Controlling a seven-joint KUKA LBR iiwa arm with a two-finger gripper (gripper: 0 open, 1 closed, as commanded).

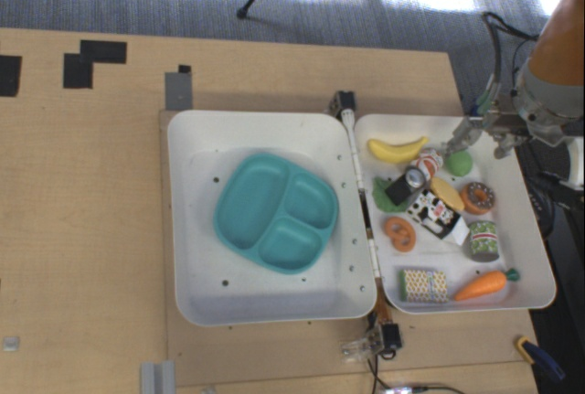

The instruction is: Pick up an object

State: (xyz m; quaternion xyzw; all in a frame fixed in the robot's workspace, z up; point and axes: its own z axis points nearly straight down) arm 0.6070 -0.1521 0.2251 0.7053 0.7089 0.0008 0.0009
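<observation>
The right bin holds several small toys: a banana, a green ball, a red and white can, a donut, a cow-patterned box, a green can and a carrot. My gripper hangs over the back of this bin, just above and right of the green ball. Its fingers are spread open and nothing sits between them.
In the left bin lies a teal divided plate. An orange pretzel, a black block and a patterned box crowd the right bin's left half. Cables hang at the bench's right side.
</observation>
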